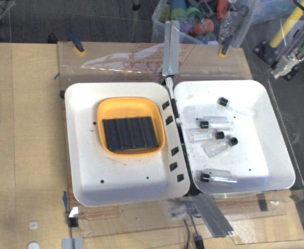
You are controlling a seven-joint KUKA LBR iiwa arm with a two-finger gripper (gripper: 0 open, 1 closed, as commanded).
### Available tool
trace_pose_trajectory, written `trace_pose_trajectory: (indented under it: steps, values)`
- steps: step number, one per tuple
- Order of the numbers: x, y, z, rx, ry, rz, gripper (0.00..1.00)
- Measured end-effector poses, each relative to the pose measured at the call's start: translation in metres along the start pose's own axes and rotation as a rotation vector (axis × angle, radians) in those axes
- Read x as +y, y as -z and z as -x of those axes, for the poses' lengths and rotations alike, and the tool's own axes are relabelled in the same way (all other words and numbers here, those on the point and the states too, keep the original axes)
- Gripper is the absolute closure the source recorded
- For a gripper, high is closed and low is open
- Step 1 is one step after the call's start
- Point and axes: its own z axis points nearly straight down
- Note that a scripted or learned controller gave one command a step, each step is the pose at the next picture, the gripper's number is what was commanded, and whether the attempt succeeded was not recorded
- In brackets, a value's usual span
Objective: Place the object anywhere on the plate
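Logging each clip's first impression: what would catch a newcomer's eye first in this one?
The orange plate in the left bin, with a dark ribbed block lying on it, stands out first. Next come the clear vials with black caps scattered in the right bin.

A clear tub [214,7] of colourful toys stands beyond the bins, past the right bin [261,95]. Blue clamps [78,46] sit by the left bin [79,139]. Grey tape [211,217] lies below the right bin.
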Motion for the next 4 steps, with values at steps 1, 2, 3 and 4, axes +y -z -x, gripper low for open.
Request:
trace_pose_trajectory:
  steps: [1, 2, 3, 4]
  values:
    - [0.001, 0.048, 0.000, -0.001, 0.264, 0.002, 1.00]
    - [-0.001, 0.120, -0.001, -0.002, 0.514, 0.003, 1.00]
    - [-0.006, 0.120, -0.003, 0.002, 0.847, 0.002, 1.00]
    - [-0.007, 0.120, -0.004, 0.003, 1.144, 0.003, 1.00]
